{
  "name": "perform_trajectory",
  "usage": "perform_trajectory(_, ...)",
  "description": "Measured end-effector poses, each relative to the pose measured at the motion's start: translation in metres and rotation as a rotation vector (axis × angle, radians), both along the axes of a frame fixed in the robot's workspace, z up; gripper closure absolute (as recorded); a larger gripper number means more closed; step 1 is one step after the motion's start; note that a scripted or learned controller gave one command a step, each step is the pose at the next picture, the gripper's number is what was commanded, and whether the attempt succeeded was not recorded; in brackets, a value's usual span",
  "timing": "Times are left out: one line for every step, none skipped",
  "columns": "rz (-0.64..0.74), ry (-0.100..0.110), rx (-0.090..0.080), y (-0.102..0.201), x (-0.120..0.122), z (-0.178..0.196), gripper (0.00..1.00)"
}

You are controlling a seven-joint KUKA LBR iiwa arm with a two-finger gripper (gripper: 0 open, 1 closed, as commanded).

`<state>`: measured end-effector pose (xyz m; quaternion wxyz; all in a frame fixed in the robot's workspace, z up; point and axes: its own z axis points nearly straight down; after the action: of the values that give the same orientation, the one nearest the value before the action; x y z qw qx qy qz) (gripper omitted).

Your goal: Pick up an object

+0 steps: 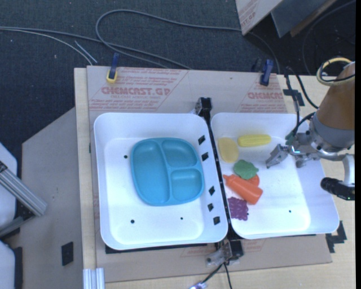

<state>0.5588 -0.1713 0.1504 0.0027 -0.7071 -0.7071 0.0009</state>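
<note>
The right bin [293, 217] holds several toy foods along its left side: a yellow corn cob [254, 140], a pale yellow piece [228, 150], a green broccoli-like piece [245, 169], an orange carrot [243, 188] and purple grapes [237, 208]. My gripper [287, 159] hangs over the bin's upper right part, to the right of the corn and the green piece. Its fingers [274, 157] are spread open with nothing between them, apart from every toy.
In the left bin [113, 220] lies a blue divided plate [167, 170]. A black divider with clips [210, 169] runs between the bins. Cables and a cardboard box [256, 12] lie beyond the bench's far edge. The right bin's lower right floor is bare.
</note>
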Motion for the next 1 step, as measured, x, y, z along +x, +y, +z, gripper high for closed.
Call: perform_trajectory(0.000, 0.001, 0.000, 0.0027, -0.0062, -0.0441, 0.00)
